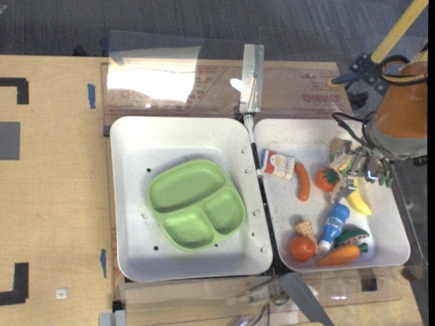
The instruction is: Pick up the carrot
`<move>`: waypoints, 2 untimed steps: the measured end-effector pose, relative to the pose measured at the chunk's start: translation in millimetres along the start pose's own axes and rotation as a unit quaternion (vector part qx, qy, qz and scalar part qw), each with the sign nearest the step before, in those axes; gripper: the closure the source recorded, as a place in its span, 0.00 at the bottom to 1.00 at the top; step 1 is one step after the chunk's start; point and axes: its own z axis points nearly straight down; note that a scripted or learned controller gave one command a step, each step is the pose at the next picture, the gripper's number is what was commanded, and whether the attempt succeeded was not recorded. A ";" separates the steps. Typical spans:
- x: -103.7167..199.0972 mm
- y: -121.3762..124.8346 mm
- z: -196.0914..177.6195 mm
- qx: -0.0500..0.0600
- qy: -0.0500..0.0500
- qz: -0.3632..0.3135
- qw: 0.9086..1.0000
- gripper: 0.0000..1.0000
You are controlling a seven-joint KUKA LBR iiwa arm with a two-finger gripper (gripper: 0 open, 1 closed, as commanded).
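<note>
The arm (402, 111) enters from the right, its orange band directly above the wrist. Below the band, the gripper (353, 171) extends leftward and down, dark cables looping beside it. Its metal parts appear cluttered and indistinct.

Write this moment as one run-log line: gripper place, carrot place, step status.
gripper: above right bin's upper right | carrot: near front wall, beside tomato, apart from gripper | status: carrot not yet picked up

orange carrot (339, 255), green plate (196, 203), white bins (129, 148)
</note>
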 end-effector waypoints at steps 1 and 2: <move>53.9 47.2 -1.4 0.000 -0.003 0.044 0.999 0.00; 85.6 71.0 -79.6 0.000 -0.004 -0.041 0.999 0.00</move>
